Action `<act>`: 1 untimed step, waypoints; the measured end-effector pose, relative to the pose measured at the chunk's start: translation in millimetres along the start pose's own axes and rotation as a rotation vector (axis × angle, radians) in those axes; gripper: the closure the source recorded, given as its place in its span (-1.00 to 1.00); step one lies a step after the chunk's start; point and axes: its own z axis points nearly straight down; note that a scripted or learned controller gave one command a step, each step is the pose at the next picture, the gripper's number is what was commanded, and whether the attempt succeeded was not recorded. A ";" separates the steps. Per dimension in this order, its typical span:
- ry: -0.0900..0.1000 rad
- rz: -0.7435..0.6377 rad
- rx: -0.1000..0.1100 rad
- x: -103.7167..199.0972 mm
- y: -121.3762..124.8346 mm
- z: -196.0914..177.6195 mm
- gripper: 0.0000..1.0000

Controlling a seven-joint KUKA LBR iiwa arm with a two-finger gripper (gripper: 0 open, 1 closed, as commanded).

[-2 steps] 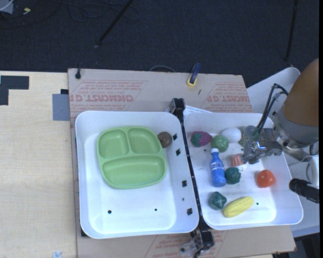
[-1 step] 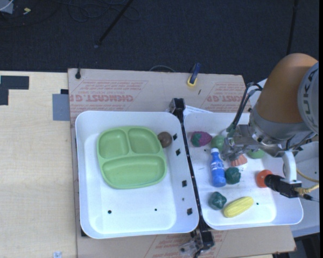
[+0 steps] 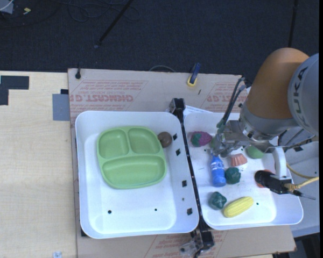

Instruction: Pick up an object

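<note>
1. My tool (image 3: 220, 145) hangs low over the right bin (image 3: 290, 216), just above the top end of the blue bottle (image 3: 218, 172). I take that bottle to be the object in play. It lies flat on the bin floor, not lifted.
2. The wrist hides the working end, so I cannot tell how far the tool is open or whether it has hold of anything.
3. Crowding is my main worry. A teal lump (image 3: 232, 175) sits against or just beside the bottle's right side, a pink ribbed piece (image 3: 238, 159) is just beside its top, and a purple object (image 3: 201, 138) lies near on the left. A slightly off descent could pinch a neighbour or shove the bottle aside.
4. The bottle looks smooth and rounded, so lying down it may roll or slip from a shallow grip.
5. A second teal lump (image 3: 217, 200) and a yellow corn cob (image 3: 238, 206) lie nearer the front wall, apart from the tool.
6. Both bins rest on printed cardboard (image 3: 124, 93) over the pale bench (image 3: 32, 171). The left bin (image 3: 91, 219) carries a green divided plate (image 3: 132, 157) and a brown ball (image 3: 164, 139). Beyond is dark carpet (image 3: 151, 26).
</note>
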 end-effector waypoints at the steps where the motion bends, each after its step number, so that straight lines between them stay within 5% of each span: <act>1: -0.001 0.002 0.001 5.6 8.4 9.9 1.00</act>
